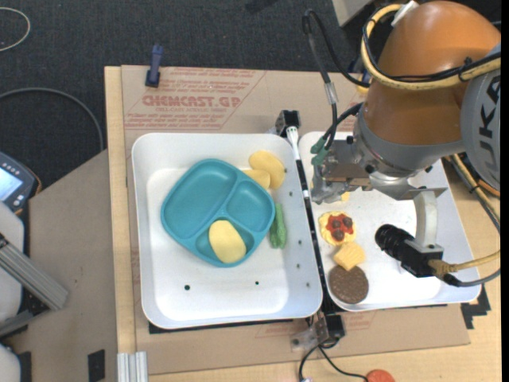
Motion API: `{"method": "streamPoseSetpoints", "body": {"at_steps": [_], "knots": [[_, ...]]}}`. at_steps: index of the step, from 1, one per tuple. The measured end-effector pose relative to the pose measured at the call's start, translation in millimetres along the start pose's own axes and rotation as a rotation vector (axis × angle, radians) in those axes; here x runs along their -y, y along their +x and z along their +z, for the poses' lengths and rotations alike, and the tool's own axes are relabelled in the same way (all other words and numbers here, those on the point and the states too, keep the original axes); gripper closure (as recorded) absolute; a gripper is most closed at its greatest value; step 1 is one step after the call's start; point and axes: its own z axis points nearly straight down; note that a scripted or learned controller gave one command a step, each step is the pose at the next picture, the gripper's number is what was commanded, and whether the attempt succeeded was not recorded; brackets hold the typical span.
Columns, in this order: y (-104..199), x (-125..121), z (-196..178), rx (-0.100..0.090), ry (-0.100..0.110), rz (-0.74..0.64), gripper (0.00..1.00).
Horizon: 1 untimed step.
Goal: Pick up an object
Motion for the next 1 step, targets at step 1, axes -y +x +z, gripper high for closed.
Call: {"method": "streamPoseSetpoints", "body": {"at_steps": [1], "knots": [[-15.6, -5.4, 41.9, 0.005, 0.023, 0.011, 1.0]]}}
